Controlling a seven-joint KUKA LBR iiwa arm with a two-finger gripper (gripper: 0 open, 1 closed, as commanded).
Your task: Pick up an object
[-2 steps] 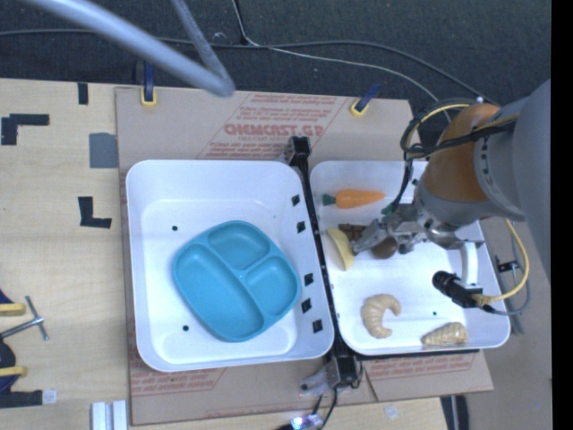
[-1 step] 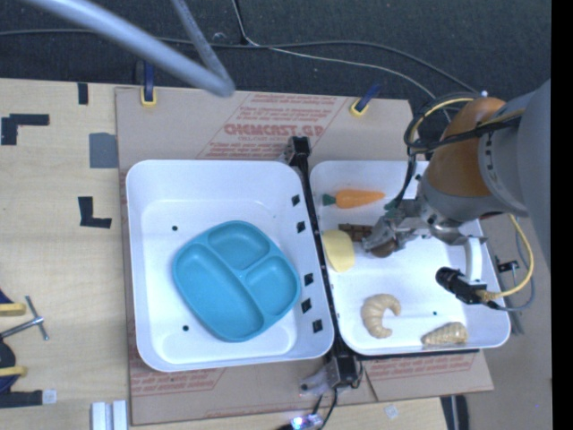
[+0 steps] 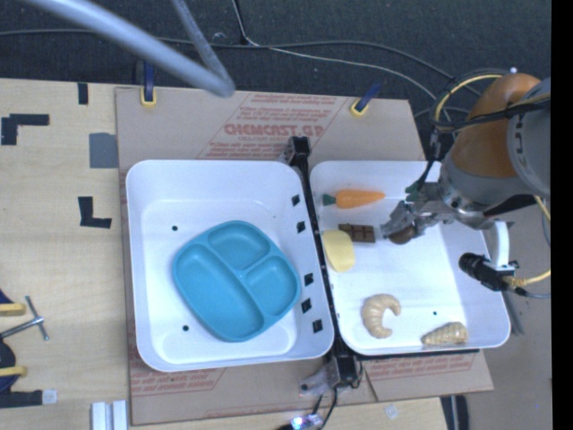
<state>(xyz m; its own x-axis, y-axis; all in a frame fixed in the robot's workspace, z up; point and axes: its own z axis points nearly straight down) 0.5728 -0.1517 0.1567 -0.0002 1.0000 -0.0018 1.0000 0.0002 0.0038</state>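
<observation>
The right bin (image 3: 474, 325) holds an orange carrot (image 3: 358, 199) at the back, a dark chocolate bar (image 3: 357, 233), a pale yellow piece (image 3: 339, 251), a croissant (image 3: 380, 314) and a tan pastry (image 3: 445, 334) in the front right corner. My gripper (image 3: 400, 228) hangs low over the bin's middle back, just right of the chocolate bar and below the carrot's tip. A small dark brown shape sits at its tip; I cannot make out whether that is an object or part of the gripper.
A blue divided plate (image 3: 235, 279) lies in the left bin (image 3: 148, 195). The black divider (image 3: 309, 231) runs between the bins. Cables (image 3: 501, 276) trail off the arm over the right bin's right wall. A grey pole (image 3: 116, 30) crosses the top left.
</observation>
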